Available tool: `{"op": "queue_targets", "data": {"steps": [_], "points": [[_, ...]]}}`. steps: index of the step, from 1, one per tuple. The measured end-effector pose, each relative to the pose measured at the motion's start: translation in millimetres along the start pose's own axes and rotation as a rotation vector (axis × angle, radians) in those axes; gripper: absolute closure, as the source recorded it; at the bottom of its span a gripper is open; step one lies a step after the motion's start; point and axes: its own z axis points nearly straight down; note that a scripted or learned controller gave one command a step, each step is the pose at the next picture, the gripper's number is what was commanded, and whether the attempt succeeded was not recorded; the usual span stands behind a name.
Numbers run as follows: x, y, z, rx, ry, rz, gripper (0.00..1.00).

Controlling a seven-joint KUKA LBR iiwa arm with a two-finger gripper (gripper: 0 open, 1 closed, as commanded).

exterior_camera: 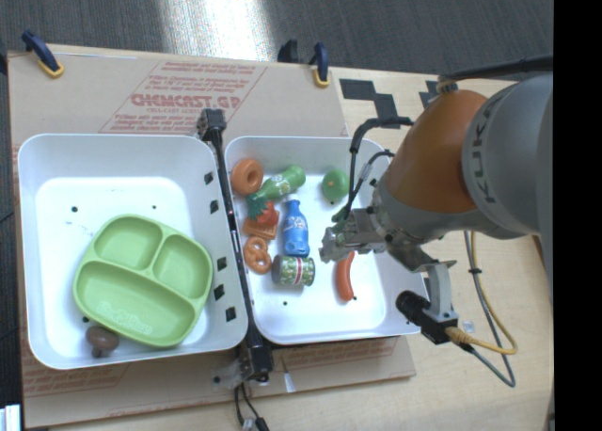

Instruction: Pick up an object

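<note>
The right bin (282, 321) holds several toy items: an orange donut (247, 176), a green bottle (280, 183), a blue bottle (295, 228), a small can (293, 271), a pretzel-like ring (256, 253), an orange-red piece (263, 220), a green round item (333, 183) and a red sausage (345, 279). My gripper (343, 239) hangs low over the right part of this bin, just above the sausage's upper end. The arm's wrist covers the fingers from above.
The left bin (38, 175) carries a green divided plate (146, 279) and a small brown object (102, 341) at its front left corner. A black divider clip (211, 123) sits between the bins. Cables trail at the right of the bench.
</note>
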Motion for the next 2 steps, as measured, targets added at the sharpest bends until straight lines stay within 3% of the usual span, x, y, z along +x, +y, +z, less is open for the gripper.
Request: {"op": "queue_targets", "data": {"steps": [2], "points": [[0, 3, -21, -0.004, -0.001, -0.009, 1.0]]}}
